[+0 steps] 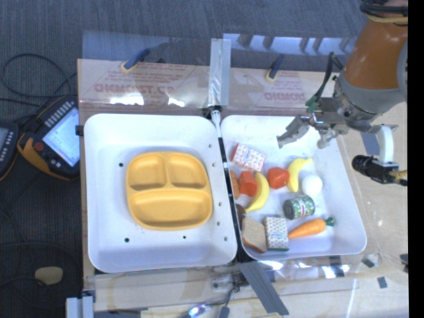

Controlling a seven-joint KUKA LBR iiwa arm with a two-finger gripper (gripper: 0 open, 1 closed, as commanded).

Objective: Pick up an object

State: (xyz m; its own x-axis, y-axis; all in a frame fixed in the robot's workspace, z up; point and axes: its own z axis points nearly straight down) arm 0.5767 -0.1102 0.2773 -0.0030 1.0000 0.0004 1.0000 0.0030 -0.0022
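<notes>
— What can't you make out?

— The grey arm with the orange band (379, 52) runs off the top right corner. The small orange piece (234, 185) by the right white bin's (348, 197) left wall is half hidden under the curved yellow banana (261, 189).

— Anything else?

— The pink patterned carton's (248, 157) print is too small to read.

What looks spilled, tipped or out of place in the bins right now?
Nothing stands out. The yellow tray lies flat in the left bin; the toy food, including the carrot and green can, stays inside the right bin. The pincer hovers above it.
</notes>
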